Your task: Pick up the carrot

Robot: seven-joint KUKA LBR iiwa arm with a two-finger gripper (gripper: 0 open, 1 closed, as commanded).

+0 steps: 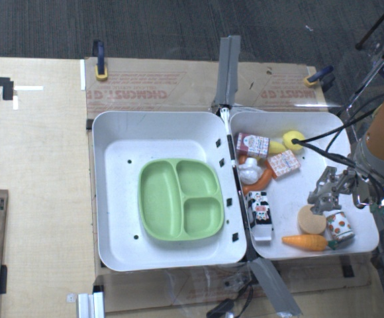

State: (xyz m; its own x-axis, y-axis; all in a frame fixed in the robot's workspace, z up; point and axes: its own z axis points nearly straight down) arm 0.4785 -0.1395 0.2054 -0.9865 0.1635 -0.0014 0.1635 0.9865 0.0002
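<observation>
Lying at the near rim of the right bin (367,240), toward 5 o'clock of its floor, the carrot (305,242) is not yet picked up: it rests flat on the white plastic, a smooth orange taper with a bit of green at its thick end, pointing left. Nothing grips it, so the whole grasp and lift look left to do.

Just beyond its green end stands a small cup (339,226), white with orange spots, and beside that a tan round disc (311,220) with a matte, bread-like face. Over these, at about 3 o'clock of the bin, hangs the claw (326,192), grey metal and angular; it has nothing between its fingers that I can make out, and how wide they stand I cannot tell. It sits near the carrot but apart from it, above and slightly right.

Against the bin's left wall stands a boxy carton (261,212) with a black and white cow print. Past it lie an orange curved piece (258,179), a white lumpy thing (249,172), and two printed packets (284,164). Farthest, at 12 o'clock, sits a glossy yellow lemon (293,140).

A pale green tray (181,199), three compartments with rounded corners, fills the middle of the left bin (112,177).
</observation>
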